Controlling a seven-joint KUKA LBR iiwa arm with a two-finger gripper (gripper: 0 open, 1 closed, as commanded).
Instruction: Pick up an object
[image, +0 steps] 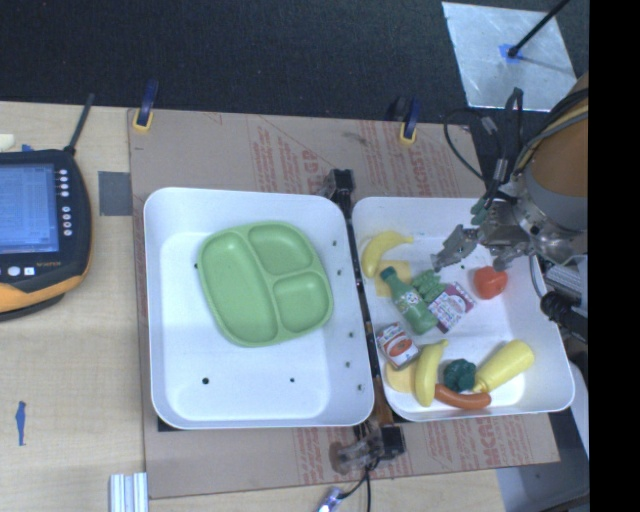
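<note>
White bins (160, 300), two: one green plate (266, 282), three bananas (384, 247), one bottle (407, 300); gripper (470, 245) spread, holding nothing.

The arm (560, 165) is a thick rounded body with an orange band above a grey wrist section. Black cables (490, 150) loop along its upper side toward the tool end. The gripper (470, 243) is built of grey metal parts with slim, dark-tipped fingers.
</note>
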